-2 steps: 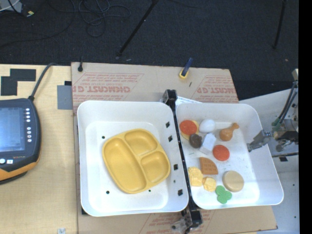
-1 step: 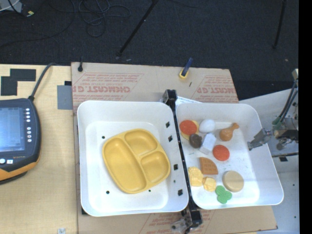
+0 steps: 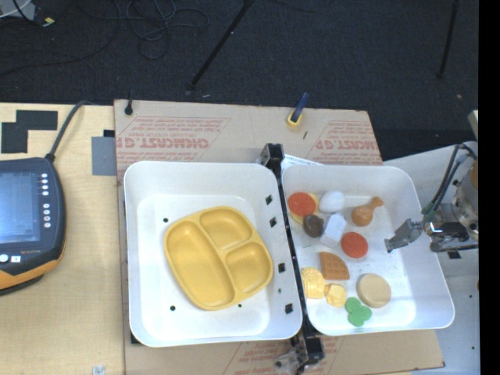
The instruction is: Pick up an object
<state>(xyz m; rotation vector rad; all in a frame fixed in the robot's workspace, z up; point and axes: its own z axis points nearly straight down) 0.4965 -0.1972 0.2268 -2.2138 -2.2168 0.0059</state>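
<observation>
Bins: two shallow white plastic ones side by side on the table [image 3: 86, 233], the left bin [image 3: 148, 201] and the right bin [image 3: 406, 186], both with rounded corners and glossy walls.
Tray: one yellow divided plate [image 3: 218, 256] in the left bin, smooth plastic, three compartments, lying flat and turned at an angle.
Toy food, count: about eleven small pieces, all in the right bin, clustered toward its left and middle.
Red pieces: two round ones, a tomato-like piece [image 3: 301, 204] near the top left and a second red ball [image 3: 355, 245] in the middle.
White pieces: one rounded egg shape [image 3: 332, 201] and one blocky white piece [image 3: 334, 228] just below it.
Brown pieces: one dark round lump [image 3: 314, 226], one drumstick [image 3: 366, 212] with a thin handle end, one waffle-textured wedge [image 3: 334, 266].
Yellow pieces: two, a pale flat one [image 3: 312, 282] and a smaller one [image 3: 336, 294] beside it.
Others: one tan round bun [image 3: 374, 290], one green piece [image 3: 358, 312] touching its lower edge.
My hand [image 3: 402, 237]: at the right bin's right wall, over bare floor, apart from every piece; I cannot tell how wide I stand.
Left of the table: one pendant with a screen [image 3: 23, 217].
</observation>
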